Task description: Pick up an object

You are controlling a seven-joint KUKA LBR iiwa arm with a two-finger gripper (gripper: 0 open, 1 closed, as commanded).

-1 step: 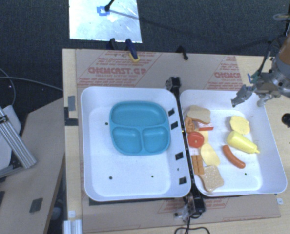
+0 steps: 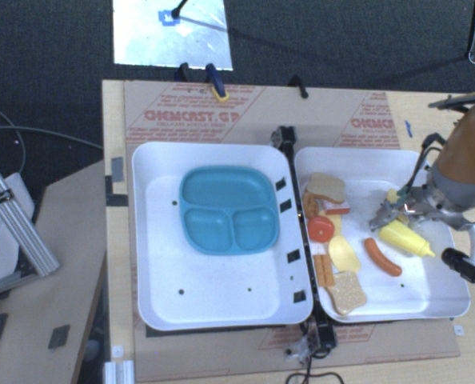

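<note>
You see a blue divided plate (image 2: 226, 210) centred in the left bin (image 2: 157, 294); beyond the bench, a shiny sheet (image 2: 172, 22) on dark floor.

Dark carpeted floor (image 2: 45, 46) around a wooden bench (image 2: 113, 238); shiny metal sheet (image 2: 172, 21) lying beyond; aluminium frame (image 2: 13, 222) at left.

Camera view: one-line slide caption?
Arm's pincer low in the right bin beside a yellow bottle; blue tray in the left bin.
</note>
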